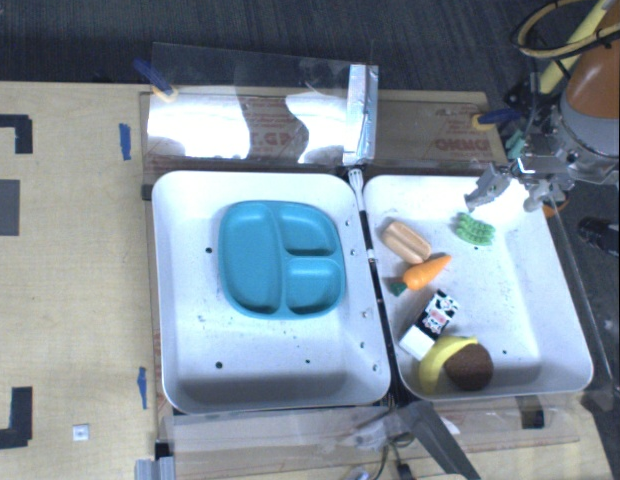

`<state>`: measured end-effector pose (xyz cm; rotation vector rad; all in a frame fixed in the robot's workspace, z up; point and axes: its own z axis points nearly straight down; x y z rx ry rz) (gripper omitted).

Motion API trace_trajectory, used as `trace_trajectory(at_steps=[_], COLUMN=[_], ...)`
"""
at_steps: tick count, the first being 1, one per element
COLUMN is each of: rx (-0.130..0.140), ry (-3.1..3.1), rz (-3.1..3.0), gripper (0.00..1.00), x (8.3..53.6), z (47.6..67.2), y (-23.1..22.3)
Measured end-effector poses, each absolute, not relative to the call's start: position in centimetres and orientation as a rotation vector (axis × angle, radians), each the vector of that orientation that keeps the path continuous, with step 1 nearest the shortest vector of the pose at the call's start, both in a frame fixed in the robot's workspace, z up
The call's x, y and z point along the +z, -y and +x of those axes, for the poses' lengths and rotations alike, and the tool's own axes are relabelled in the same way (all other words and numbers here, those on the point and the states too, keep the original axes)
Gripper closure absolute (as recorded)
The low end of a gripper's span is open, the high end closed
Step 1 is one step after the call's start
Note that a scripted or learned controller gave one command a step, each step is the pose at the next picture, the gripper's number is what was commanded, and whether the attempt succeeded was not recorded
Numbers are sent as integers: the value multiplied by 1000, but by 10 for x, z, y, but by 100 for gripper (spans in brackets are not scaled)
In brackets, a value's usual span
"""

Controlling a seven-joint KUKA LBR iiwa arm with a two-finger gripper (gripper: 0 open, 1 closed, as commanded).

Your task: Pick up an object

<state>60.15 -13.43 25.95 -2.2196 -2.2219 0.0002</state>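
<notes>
The arm's metal two-finger jaws (508, 190) hang spread wide over the far right corner of the right-hand shallow white bin (560, 298), with nothing between the fingers. Just below and to their left lies a small green ridged toy (476, 230), the nearest thing. Further from the jaws sit a tan bread-roll toy (404, 240), an orange carrot toy (427, 271), a black-and-white carton (438, 315) and a yellow banana with a brown ball (455, 362). By my reckoning the pick has not begun: descent, closing and lifting all remain.
</notes>
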Motion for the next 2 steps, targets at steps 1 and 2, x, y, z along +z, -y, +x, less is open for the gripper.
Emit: trace_trajectory(at_steps=[1,2], rx=[4,-7], ry=[1920,2073], rz=[-2480,-2367], gripper=[0,0], x=[199,88], z=[595,580], y=[142,99])
